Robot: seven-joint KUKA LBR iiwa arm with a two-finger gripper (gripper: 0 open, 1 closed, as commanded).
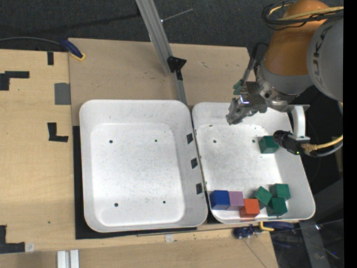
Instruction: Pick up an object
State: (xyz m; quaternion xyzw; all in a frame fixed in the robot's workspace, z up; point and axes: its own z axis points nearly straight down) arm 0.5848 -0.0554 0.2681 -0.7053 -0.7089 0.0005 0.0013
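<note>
My claw (235, 116) hangs over the far edge of the right bin (234, 155), near its upper left corner, with nothing visible between its tips; whether it is open or closed I cannot tell from this angle. My grey arm with its orange band (298, 15) reaches in from the right above it. A lone green block (268, 144) sits near the bin's right wall, apart from my claw. Along the near wall lie the others: a blue cube (220, 199) just beside a lilac block (236, 198), an orange cube (251, 207) touching the lilac one, and three green blocks (273, 199) clustered to their right. The left bin (136, 161) lies beside it on the desk (33, 149). A metal rail (156, 27) slants across the desk's far side.
</note>
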